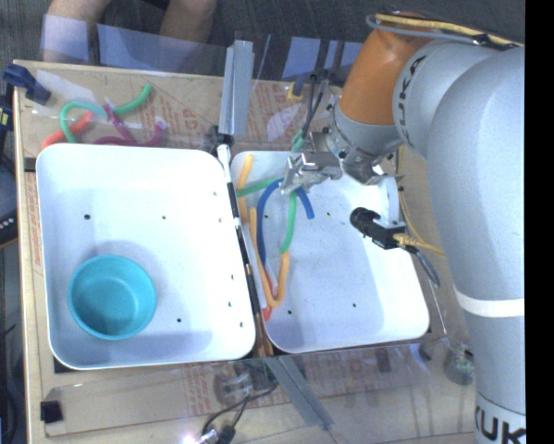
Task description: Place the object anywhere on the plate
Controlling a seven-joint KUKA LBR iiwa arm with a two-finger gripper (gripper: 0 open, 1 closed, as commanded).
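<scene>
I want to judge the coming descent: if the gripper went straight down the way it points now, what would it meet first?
Probably the blue strand in the right bin, just under the gripper, though depth is hard to judge.

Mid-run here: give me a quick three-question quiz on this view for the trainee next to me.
1. Which bin holds the blue plate? A) left bin B) right bin C) neither
2. True or false: the gripper is over the left bin.
3. Fill in: the coloured tubes in the right bin lie along its ____ wall.

Key: 1 A; 2 false, it is over the right bin; 3 left.
</scene>
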